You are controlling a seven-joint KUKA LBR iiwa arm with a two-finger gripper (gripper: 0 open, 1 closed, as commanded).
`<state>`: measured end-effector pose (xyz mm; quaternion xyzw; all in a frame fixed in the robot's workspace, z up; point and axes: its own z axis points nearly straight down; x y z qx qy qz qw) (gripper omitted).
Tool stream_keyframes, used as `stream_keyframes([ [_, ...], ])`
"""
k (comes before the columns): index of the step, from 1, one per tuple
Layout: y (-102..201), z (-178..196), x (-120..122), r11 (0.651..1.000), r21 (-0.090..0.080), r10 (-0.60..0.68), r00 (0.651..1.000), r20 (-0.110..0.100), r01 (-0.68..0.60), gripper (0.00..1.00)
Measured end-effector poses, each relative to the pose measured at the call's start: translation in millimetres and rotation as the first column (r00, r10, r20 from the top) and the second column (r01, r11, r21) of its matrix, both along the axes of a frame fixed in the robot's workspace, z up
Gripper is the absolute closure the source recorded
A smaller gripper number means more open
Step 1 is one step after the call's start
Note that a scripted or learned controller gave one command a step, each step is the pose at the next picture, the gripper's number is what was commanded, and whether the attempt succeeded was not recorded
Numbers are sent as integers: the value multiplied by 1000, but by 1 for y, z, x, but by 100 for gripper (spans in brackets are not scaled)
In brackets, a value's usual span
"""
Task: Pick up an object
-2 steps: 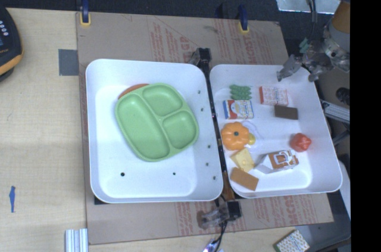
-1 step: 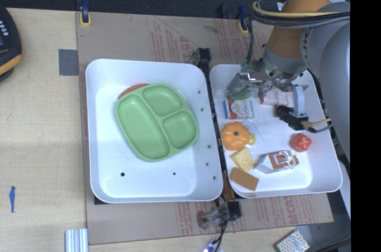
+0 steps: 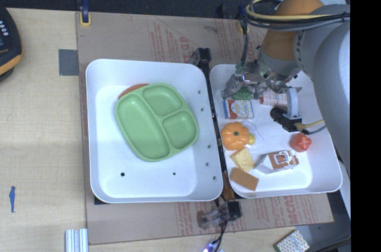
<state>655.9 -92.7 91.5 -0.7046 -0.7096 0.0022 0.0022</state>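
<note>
My gripper [image 3: 239, 89] hangs low over the far left part of the right bin [image 3: 321, 182], just above a red and white carton [image 3: 239, 108]. Nothing can be made out between its jaws. In front of the carton sit an orange pumpkin [image 3: 234, 135], a yellow cheese wedge [image 3: 242, 159] and a brown block [image 3: 244, 179]. A small brown and white carton [image 3: 282, 160] lies right of the wedge, and a red fruit [image 3: 300, 142] lies further right.
The left bin [image 3: 107, 173] holds a green divided plate [image 3: 158, 121], with an orange-red thing [image 3: 133, 89] peeking out from under its far edge. The grey arm [image 3: 321, 60] covers the right bin's far right corner.
</note>
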Motion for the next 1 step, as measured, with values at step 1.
stream_keyframes([
  [1, -4, 1, 0, 1000, -1, -3, 1000, 3, 3, 0],
])
